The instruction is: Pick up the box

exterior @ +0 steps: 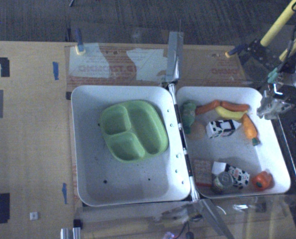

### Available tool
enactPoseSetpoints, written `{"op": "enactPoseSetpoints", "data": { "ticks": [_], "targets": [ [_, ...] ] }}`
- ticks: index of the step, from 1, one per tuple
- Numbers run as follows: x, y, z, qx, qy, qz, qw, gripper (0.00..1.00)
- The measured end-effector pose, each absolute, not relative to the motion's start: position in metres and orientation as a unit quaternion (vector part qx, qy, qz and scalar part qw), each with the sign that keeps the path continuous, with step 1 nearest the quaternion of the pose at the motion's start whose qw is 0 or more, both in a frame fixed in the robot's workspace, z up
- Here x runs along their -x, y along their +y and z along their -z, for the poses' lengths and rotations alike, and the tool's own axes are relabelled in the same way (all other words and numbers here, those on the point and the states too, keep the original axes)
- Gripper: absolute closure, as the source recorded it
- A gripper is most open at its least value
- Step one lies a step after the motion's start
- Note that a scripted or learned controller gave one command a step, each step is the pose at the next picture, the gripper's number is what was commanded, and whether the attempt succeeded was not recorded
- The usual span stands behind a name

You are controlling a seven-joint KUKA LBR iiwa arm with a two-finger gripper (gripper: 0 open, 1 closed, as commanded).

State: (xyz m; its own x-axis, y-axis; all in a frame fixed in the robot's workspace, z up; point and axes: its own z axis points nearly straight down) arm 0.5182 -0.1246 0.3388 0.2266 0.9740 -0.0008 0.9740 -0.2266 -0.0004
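Here, the desk (28, 133) carries two white bins (83, 183), one green plate (133, 131) in the left one. In the right bin lie two black-and-white boxes (222, 128), two carrots (249, 126) and one banana (229, 114). The gripper (270, 106) hangs at the right rim; its opening I cannot tell.

We see our arm reaching in from the right at the upper right of the view, its hand (273, 105) hanging low at the far right, pale and metallic, with the wrist rising behind it toward the corner.
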Motion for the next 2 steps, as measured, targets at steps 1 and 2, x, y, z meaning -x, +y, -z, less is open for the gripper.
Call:
{"op": "enactPoseSetpoints", "data": {
  "ticks": [1,2],
  "targets": [
    [-0.518,-0.125,-0.339,-0.783,0.622,0.0004,0.000,0.00],
    [-0.508,-0.069,-0.205,-0.775,0.632,0.0004,-0.001,0.00]
  ]
}}
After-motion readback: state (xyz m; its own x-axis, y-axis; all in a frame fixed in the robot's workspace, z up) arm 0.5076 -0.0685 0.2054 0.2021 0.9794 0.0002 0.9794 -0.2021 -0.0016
